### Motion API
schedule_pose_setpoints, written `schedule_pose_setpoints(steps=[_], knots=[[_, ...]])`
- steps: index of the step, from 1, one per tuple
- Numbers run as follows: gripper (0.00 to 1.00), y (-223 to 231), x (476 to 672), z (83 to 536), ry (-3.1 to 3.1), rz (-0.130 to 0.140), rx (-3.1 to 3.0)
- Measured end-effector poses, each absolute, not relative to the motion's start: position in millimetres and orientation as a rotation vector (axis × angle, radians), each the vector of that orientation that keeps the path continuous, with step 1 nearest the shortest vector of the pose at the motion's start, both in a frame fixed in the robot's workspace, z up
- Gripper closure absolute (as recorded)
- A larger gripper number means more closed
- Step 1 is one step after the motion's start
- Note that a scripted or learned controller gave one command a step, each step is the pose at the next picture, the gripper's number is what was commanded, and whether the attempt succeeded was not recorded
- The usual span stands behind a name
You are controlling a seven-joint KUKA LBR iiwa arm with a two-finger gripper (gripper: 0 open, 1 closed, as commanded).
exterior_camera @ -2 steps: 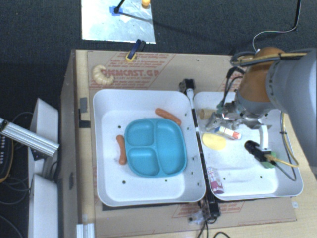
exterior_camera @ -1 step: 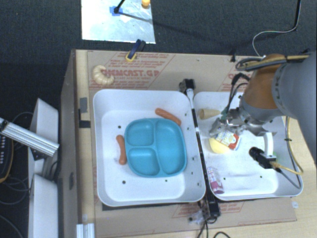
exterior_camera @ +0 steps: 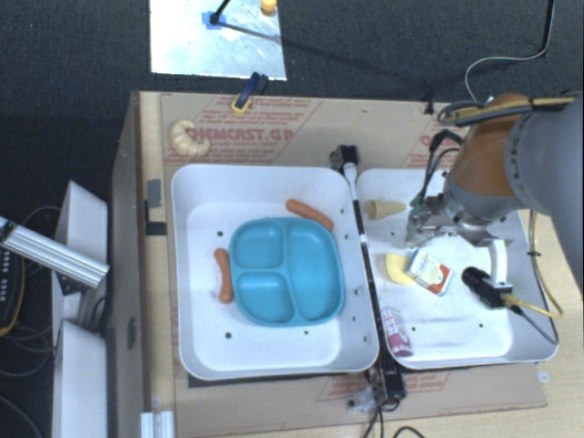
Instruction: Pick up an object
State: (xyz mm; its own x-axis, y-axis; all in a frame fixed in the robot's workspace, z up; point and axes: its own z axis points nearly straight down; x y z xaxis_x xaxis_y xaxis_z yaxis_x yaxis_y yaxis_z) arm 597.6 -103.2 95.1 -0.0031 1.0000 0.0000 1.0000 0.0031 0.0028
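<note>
"What can't be made out here?"

"The arm (exterior_camera: 538, 167) runs off the right edge, so its base is cut off. The gripper (exterior_camera: 420, 234) is a dark blur under the wrist."

"And in the right bin (exterior_camera: 456, 340)?"

"The print on the carton (exterior_camera: 429, 272) is too small to read. The carton hides the right end of the yellow piece (exterior_camera: 394, 266). The pink thing (exterior_camera: 396, 330) by the near left wall is too blurred to name."

"Anything outside the bins?"

"The metal rail (exterior_camera: 50, 249) is cut by the left edge. The pale coil (exterior_camera: 189, 136) at the far left is too small to identify."
</note>
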Motion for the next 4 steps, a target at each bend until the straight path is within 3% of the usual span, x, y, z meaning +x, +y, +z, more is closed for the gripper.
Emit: schedule_pose_setpoints(steps=[1,2,3,4], knots=[[0.00,-103,597.6,95,2.223,0.003,2.217],[0.00,-90,555.8,84,2.222,0.001,2.221],[1.00,-90,556.8,95,2.223,0.003,2.217],[0.00,-90,556.7,95,2.223,0.003,2.217]])
